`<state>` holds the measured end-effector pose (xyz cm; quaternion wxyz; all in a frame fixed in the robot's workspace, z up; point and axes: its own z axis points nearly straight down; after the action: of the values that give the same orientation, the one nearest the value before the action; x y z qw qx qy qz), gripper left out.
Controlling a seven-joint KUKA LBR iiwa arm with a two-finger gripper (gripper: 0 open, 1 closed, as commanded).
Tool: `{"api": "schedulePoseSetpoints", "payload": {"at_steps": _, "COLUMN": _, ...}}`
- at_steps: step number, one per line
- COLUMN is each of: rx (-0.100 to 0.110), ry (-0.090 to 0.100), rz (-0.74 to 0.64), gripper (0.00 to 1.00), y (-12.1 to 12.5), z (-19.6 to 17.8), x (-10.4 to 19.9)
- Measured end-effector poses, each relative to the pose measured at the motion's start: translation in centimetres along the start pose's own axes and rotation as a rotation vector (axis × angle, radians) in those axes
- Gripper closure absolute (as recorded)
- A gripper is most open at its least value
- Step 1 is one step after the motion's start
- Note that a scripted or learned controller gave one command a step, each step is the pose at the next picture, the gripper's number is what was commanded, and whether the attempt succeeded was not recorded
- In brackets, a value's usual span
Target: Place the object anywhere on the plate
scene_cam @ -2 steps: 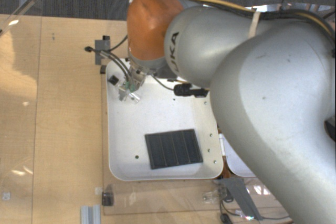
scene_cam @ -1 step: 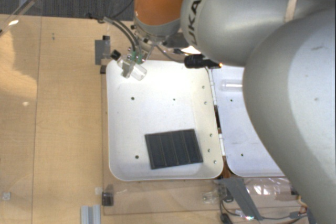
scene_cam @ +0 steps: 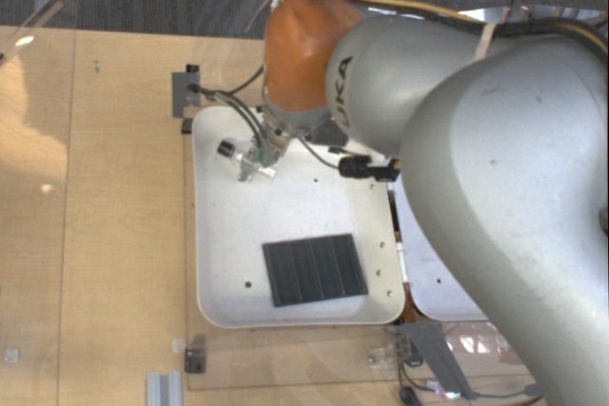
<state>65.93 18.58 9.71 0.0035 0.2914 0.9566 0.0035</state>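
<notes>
my arm (scene_cam: pixel 476 166) comes in from the right and covers most of the right bin (scene_cam: pixel 433 285), so i can see just a strip of its white floor and near rim, with nothing visible lying on that strip. the orange band (scene_cam: pixel 303 48) above my wrist hangs over the far edge of the left bin (scene_cam: pixel 214 285).

my jaws (scene_cam: pixel 255 164) are low over the far part of the left bin, close to its far left corner. from this slant they are a small, pale, glinting cluster, and i cannot tell whether they are apart or together, nor whether anything sits between them. a small dark knob on a cable (scene_cam: pixel 225 148) lies just beside them on the left.

inside the left bin, the plate (scene_cam: pixel 314 270) is a dark, flat, ribbed rectangle, lying near the near right corner, slightly turned against the bin walls. its top surface is bare. it is well apart from my jaws.

the object to be placed i cannot make out as a separate thing.

both bins rest on the pale wooden worktop (scene_cam: pixel 95 204).
</notes>
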Motion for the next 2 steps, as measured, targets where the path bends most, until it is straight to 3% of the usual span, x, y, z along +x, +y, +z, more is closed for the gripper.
{"api": "schedulePoseSetpoints", "payload": {"at_steps": 1, "rx": -0.002, "ry": -0.002, "rz": -0.28, "gripper": 1.0, "y": 3.5, "z": -11.4, "x": 3.5}}
{"api": "schedulePoseSetpoints", "payload": {"at_steps": 2, "rx": 0.005, "ry": 0.0, "rz": 0.007, "gripper": 1.0, "y": 3.8, "z": -4.7, "x": 2.9}}
